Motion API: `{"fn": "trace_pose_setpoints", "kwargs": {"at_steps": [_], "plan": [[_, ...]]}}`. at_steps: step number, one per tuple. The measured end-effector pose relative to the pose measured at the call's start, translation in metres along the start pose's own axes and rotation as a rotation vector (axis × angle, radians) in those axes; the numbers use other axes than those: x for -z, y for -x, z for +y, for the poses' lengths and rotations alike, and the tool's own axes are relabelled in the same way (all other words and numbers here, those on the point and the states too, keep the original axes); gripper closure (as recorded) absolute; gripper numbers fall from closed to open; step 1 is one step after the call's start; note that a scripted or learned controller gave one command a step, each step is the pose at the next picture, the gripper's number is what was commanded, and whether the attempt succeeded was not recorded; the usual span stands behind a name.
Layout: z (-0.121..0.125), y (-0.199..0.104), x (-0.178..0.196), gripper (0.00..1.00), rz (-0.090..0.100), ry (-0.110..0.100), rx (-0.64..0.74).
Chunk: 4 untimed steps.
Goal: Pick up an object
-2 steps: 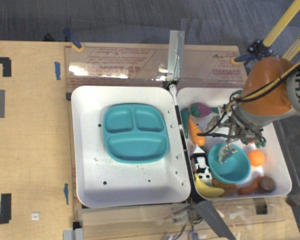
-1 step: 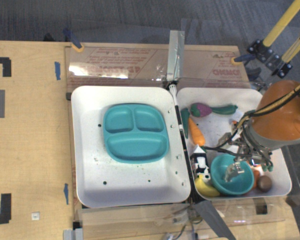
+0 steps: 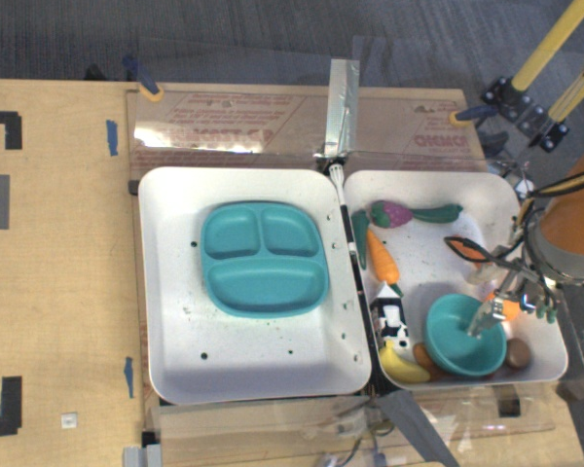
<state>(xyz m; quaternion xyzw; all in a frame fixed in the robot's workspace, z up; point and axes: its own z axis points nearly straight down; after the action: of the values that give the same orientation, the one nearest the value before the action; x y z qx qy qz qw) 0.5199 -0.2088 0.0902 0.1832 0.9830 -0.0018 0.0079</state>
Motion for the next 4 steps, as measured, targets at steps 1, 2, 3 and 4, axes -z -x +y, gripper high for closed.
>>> {"fn": "trace_pose_setpoints", "kwargs": {"at_steps": [1,2,3,4], "plan": [[0.002,0.003,0.015,1.0,-0.008,0.001,0.003],[0.096,0.09,0.003,1.0,-0.002,0.004,-0.121],[0.088,0.028,0.004,1.0,-0.008,0.001,-0.126],[0.136,0.061,0.003,1.0,0.002,-0.008,-0.242]]}}
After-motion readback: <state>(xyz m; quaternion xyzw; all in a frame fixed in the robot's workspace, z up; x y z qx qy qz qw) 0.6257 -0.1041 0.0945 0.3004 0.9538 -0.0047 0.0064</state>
